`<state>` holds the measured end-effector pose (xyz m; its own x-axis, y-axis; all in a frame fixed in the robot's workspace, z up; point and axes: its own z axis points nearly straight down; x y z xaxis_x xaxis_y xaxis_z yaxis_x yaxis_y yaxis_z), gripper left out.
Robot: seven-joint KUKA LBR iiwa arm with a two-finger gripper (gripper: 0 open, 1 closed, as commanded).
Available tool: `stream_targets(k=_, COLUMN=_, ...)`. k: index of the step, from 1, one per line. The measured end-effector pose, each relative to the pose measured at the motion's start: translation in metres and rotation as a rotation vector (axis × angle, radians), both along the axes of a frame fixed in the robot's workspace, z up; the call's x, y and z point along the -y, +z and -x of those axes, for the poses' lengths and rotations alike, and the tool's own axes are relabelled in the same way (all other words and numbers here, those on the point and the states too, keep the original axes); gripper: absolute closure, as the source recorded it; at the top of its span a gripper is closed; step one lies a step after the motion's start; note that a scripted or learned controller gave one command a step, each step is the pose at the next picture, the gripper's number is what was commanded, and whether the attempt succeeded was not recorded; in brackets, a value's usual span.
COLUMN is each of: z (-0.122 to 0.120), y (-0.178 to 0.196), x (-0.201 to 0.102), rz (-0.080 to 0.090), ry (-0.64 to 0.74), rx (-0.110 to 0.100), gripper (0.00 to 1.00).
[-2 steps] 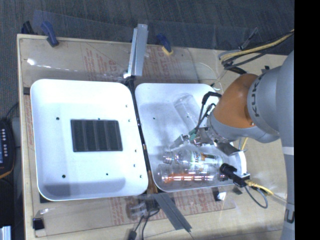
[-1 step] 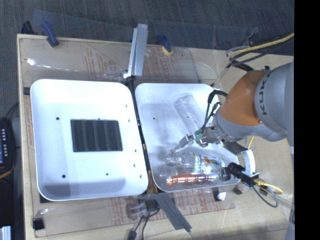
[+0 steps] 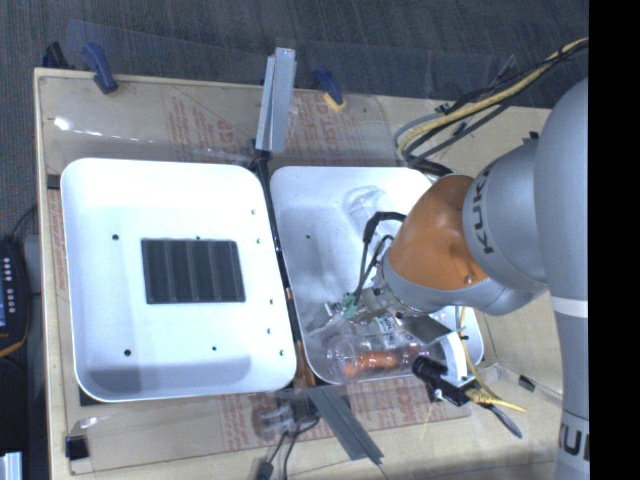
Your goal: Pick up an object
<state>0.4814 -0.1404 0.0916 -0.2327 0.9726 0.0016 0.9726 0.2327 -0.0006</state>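
My gripper reaches down into the near part of the right bin, under the orange wrist band. Its fingers are hidden among clear parts, so their state cannot be told. Just below it lies an orange object inside a clear plastic wrapper or container, near the bin's front wall. A clear, glassy object rests at the far side of the same bin. I cannot tell whether the gripper touches the orange object.
The left bin holds a dark ribbed rectangular pad at its middle. A grey metal bar stands behind the bins' divide. Blue clamps hold the board's far edge. Yellow cables run at the right rear.
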Motion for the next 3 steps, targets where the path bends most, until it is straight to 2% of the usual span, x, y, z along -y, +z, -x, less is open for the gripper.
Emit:
stream_targets(k=1, z=-0.023, y=0.028, x=0.045, rz=0.001, ry=-0.073, rx=0.001, gripper=0.0)
stream_targets(k=2, z=-0.036, y=0.027, x=-0.005, rz=0.001, ry=-0.061, rx=-0.002, gripper=0.0)
stream_targets(k=3, z=-0.048, y=0.023, x=0.039, rz=-0.003, ry=-0.052, rx=-0.001, gripper=0.0)
